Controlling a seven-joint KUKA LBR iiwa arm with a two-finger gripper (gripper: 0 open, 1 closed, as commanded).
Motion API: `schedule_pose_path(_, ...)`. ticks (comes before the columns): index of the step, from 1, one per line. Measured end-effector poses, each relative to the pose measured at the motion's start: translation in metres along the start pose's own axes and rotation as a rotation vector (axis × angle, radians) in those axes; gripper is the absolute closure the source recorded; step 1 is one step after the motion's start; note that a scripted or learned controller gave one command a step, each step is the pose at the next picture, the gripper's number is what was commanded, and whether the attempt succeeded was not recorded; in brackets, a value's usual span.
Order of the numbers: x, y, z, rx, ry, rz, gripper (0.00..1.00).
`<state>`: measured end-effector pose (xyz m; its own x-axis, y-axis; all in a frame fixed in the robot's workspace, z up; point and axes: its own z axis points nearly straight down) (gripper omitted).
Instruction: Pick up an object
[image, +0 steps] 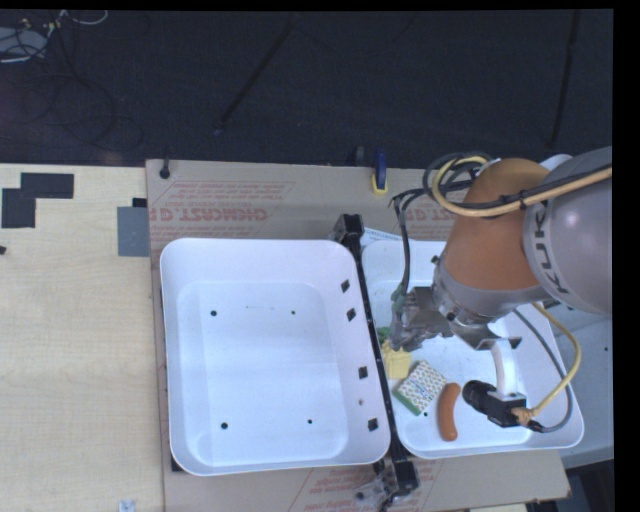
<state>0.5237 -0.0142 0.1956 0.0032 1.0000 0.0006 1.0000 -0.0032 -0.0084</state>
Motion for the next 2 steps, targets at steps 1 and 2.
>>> schedule_pose_path(1,0.052,0.075,-0.073,-0.013,-0.001,-0.007,1.00)
schedule_pose_path(2,0.092,0.029,-0.101,-0.003,0.000,-0.005,1.00)
